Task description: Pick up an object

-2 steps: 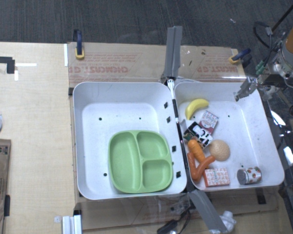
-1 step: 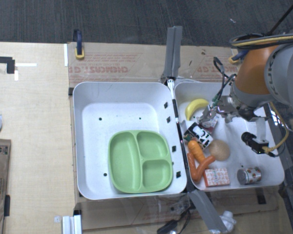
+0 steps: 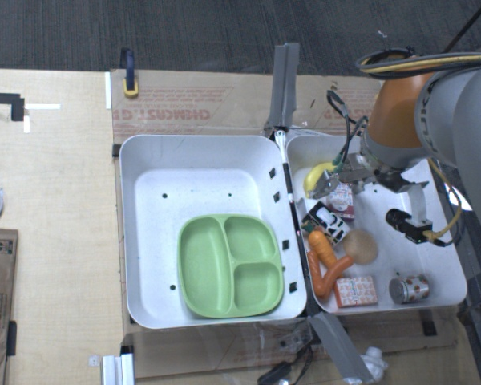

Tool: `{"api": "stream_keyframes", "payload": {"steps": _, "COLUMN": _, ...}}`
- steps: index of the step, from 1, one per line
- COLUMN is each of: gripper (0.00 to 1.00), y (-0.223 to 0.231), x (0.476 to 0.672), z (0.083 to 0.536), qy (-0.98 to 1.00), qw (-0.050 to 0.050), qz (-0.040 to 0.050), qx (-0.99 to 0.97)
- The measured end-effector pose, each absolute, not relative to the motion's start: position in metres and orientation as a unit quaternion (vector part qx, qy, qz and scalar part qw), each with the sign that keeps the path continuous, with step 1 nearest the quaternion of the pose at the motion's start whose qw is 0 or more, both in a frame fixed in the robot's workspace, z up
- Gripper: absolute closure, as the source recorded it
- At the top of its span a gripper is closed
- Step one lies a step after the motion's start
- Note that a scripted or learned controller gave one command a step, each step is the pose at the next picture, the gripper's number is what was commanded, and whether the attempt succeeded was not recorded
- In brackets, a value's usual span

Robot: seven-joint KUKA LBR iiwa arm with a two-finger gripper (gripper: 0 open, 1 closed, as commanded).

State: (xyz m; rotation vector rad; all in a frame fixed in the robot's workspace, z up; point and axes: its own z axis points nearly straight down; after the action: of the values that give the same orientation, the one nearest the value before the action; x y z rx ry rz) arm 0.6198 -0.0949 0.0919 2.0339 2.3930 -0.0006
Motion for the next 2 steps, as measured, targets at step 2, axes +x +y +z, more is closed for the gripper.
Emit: {"api": "stream_keyframes", "payload": {"steps": 2, "gripper": 0.00, "y": -0.094, "x": 0.556, "z": 0.125, "qy": 0.716, "qw": -0.001, "qz": -0.0009, "qx": 0.698}}
